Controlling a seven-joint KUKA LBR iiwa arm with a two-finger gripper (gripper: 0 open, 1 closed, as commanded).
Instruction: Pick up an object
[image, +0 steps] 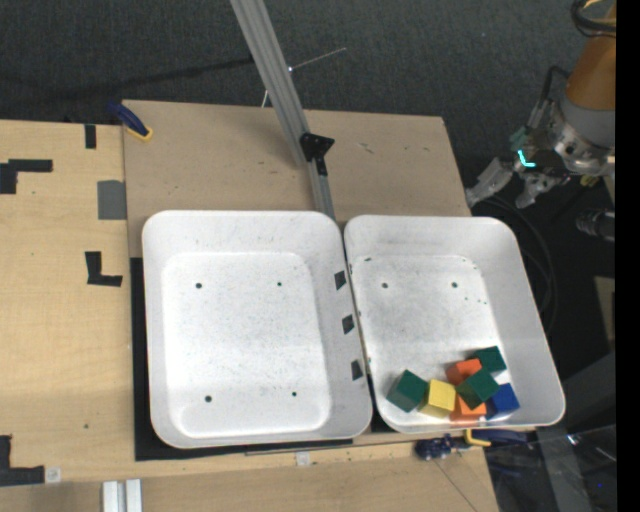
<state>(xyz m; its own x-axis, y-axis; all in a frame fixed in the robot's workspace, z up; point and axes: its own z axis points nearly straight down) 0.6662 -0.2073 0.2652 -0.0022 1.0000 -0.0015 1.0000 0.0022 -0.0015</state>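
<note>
Dark cloth backs a pale wooden worktop (60, 300) that carries two shallow white bins side by side, seen from above at a slant. Gripper (520, 178): poised at the upper right, off the worktop's right edge and above the dark floor area, well apart from both bins; whether it is spread or pressed together cannot be told at this size, and nothing can be seen held in it. A small teal light glows just above it on the wrist. Arm (590, 85): grey with an orange band above the wrist, entering from the upper right corner. Right bin (500, 240): nearest the gripper; its near right corner holds a tight cluster of small blocks (455, 390), touching or overlapping one another. The cluster comprises a dark green cube (407, 390) at its left end, a yellow cube (439, 397) just beside it, orange pieces (464, 370) behind, a second green block (486, 362) at the right, and a blue block (504, 399) against the bin's wall. Left bin (160, 240): touching the right bin along their shared rims, white floor speckled grey. Metal pole (283, 80): slants down from the top edge to the junction of the bins. Blue-and-yellow clamp (132, 120): at the worktop's far left corner.
</note>
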